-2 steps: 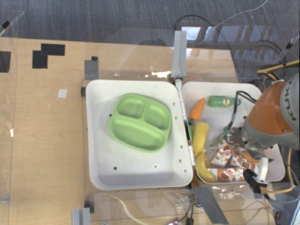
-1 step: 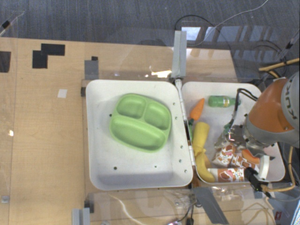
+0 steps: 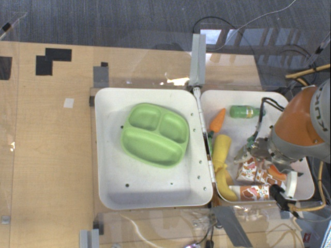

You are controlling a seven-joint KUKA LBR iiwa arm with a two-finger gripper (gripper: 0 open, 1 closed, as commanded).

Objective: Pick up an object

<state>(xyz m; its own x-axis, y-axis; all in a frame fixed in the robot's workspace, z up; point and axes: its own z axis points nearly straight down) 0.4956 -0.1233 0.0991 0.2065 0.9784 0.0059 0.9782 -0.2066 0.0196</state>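
Clutter fills the right bin (image 3: 305, 187) at the frame's lower right, so my tool (image 3: 257, 150) hangs low over it. Whether it is wide or narrow I cannot tell. Candidates lie close together: a smooth curved banana (image 3: 223, 161), crinkled printed packets (image 3: 253, 175), a tapered carrot (image 3: 217, 119), a green bottle (image 3: 244, 111). A glossy green divided plate (image 3: 155, 134) sits alone in the left bin (image 3: 111, 190).

no text, labels or numbers legible
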